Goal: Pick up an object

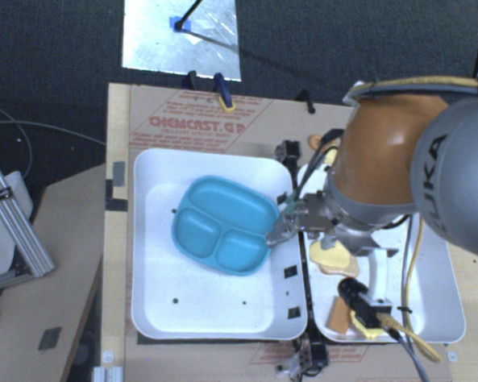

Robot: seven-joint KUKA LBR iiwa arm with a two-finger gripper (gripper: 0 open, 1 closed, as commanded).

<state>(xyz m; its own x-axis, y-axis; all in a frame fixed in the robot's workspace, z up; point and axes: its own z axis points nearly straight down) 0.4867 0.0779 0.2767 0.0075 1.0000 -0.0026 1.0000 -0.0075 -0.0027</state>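
- One grey arm point(458, 175) fills the right of the camera view and reaches over the divider between the bins.
- The left bin point(207, 309) holds just one item; the right bin point(446, 300) carries the clutter.
- The blue divided plate point(221, 225) lies flat in the upper middle of the left bin, its right rim toward the divider, and is probably the target.
- The gripper point(280, 227) sits at that right rim, touching or just above it. I cannot tell whether it is open or closed.
- A good pick would pinch the raised rim squarely, since the plate is too broad to span, then lift slowly so it doesn't swing.
- A pale yellow piece point(329, 256) and a tan block point(339, 316) lie in the right bin under the wrist, clear of the plate.
- The bin wall beside the rim leaves little room to work.
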